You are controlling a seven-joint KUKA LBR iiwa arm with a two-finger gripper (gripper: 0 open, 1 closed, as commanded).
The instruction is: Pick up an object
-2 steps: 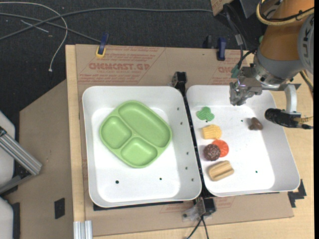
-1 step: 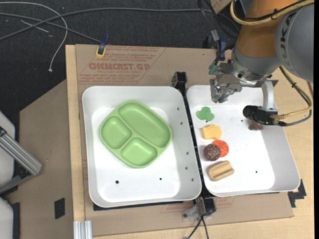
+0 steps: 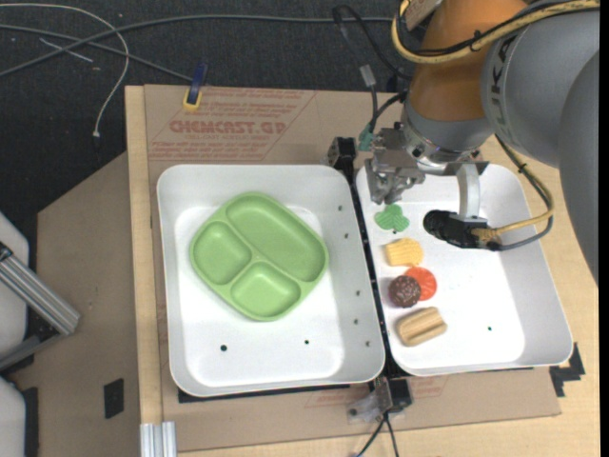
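My hand (image 3: 388, 194) hangs just above the small flat green toy leaf (image 3: 391, 220) at the right bin's (image 3: 533, 346) left wall; I cannot tell its state. The leaf looks light, thin, slippery; I'd pinch across its edges.

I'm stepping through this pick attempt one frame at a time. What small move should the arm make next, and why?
Probably a short straight descent. The gripper hangs just above the green toy at the far left of the right bin, with no object between its fingers. The yellow piece lies close by, so it should not drift toward it.
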